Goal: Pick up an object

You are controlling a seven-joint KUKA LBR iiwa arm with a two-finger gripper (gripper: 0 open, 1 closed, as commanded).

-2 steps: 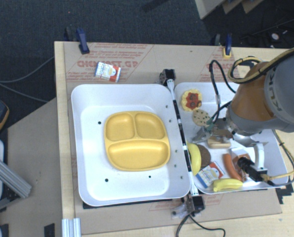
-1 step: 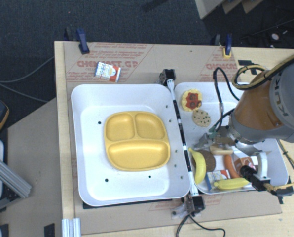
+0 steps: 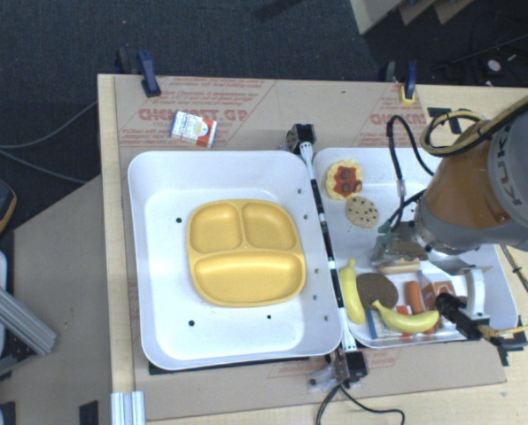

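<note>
Currently, as I read it from my station, the pick is not yet done: no object is visibly lifted.

Item, arm: grey body with orange band, reaching in from the right and bent low over the right bin (image 3: pixel 503 301). Its end effector (image 3: pixel 395 251) sits down among the objects near the bin's middle; I cannot tell whether it grips anything, since the wrist covers it.

Item, right bin contents, all resting on the bin floor as far as I can see:
- pizza slice (image 3: pixel 345 179) and speckled cookie (image 3: pixel 362 211), at the far end, apart from the end effector;
- brown round piece (image 3: pixel 376 288), just beside the end effector, on its near side;
- two bananas, one (image 3: pixel 350 292) along the left wall, one (image 3: pixel 407 319) across the near end;
- red hot-dog-like piece (image 3: pixel 414 296) and a small red-and-white item (image 3: pixel 441 290), under the arm's edge.

Item, left bin (image 3: pixel 149 237): holds a yellow divided plate (image 3: pixel 244 252), lying flat.

Item, desk (image 3: pixel 113 149): a small red-and-white carton (image 3: pixel 193 128) lies beyond the left bin.

Status, my judgement: approach made and the arm is down at grasp height. Remaining: secure one object, likeliest the brown piece or a neighbour, and raise it clear of the bin.
</note>
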